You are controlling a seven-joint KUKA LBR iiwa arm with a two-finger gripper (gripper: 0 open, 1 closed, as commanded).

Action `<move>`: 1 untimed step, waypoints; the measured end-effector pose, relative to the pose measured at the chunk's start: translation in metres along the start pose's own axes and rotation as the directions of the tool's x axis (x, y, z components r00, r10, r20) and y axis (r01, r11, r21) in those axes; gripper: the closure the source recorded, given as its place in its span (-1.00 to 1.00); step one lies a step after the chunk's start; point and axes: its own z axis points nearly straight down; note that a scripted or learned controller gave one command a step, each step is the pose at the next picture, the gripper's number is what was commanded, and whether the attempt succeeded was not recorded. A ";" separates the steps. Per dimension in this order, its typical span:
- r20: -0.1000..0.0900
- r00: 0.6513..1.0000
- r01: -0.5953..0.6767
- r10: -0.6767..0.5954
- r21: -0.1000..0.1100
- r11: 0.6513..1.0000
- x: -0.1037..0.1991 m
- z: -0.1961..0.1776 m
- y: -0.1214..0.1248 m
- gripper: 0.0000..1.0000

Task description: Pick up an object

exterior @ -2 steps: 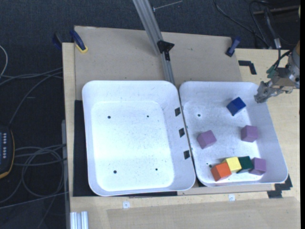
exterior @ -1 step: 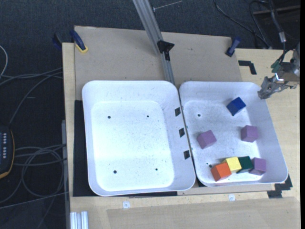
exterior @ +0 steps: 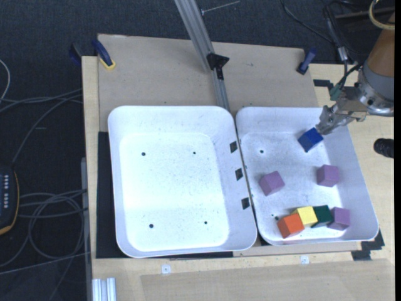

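Orange block (exterior: 290, 225) in right bin (exterior: 357, 168); gripper (exterior: 326, 127) clasps blue block (exterior: 309, 139)

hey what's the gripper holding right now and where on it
The gripper appears to hold the blue block by its upper right corner, tilted above the right bin.

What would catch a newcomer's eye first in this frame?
The blue block stands out first, tilted near the back of the right bin, right at the tip of the pincer reaching in from the right. Next comes the bright row along that bin's front edge: orange block, yellow block and green block packed side by side, with a purple block at the end.
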 end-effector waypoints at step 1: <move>-0.001 1.000 0.002 -0.002 -0.002 1.000 0.055 -0.010 -0.002 1.00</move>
